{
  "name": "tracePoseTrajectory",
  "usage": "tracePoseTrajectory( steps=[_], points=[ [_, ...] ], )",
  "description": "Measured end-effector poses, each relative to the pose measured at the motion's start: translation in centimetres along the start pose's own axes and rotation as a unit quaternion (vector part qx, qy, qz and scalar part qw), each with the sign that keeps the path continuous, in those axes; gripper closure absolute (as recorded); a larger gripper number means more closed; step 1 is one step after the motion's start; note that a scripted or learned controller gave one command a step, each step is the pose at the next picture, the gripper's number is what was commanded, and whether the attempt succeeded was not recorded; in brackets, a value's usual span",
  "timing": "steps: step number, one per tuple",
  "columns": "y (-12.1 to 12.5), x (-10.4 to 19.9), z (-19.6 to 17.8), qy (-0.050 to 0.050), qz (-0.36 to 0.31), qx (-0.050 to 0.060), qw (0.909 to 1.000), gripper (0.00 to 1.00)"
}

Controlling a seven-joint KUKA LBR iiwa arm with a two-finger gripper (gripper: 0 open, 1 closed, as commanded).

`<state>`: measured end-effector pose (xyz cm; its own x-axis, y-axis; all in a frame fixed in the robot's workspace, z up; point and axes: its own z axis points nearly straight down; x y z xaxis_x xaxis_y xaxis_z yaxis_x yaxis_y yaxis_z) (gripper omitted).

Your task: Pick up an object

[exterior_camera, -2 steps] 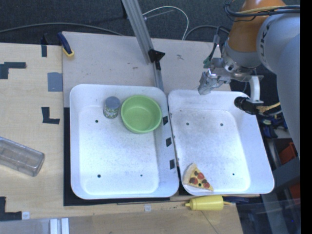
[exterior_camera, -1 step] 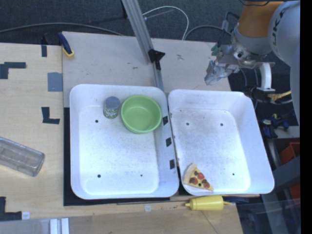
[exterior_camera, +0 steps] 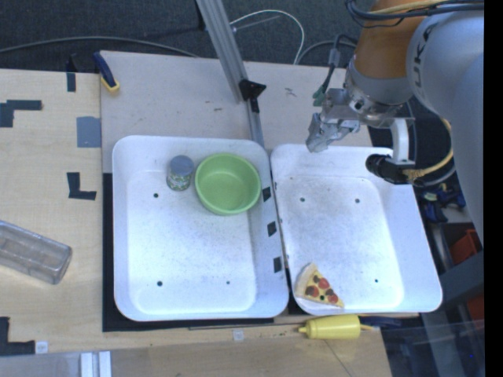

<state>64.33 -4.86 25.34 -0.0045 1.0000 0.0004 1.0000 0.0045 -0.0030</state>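
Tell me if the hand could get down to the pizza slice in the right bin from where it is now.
Probably yes. The hand hovers at the right bin's far edge, and the pizza slice lies flat at the near left corner with nothing on it. It sits close to the bin's wall, which could crowd a finger.

bowl (exterior_camera: 228, 183) and jar (exterior_camera: 180, 173) in left bin (exterior_camera: 134, 234), pizza slice (exterior_camera: 318, 286) in right bin (exterior_camera: 409, 250)

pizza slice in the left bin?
No. The pizza slice lies at the near-left corner of the right bin; the left bin holds the green bowl and a small jar.
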Motion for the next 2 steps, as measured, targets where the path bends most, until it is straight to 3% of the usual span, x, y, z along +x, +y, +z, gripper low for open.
tracePoseTrajectory(
  steps=[2],
  points=[
    [-3.1, 8.8, 1.9, 0.0, 0.0, 0.0, 1.0, 1.0]
  ],
)
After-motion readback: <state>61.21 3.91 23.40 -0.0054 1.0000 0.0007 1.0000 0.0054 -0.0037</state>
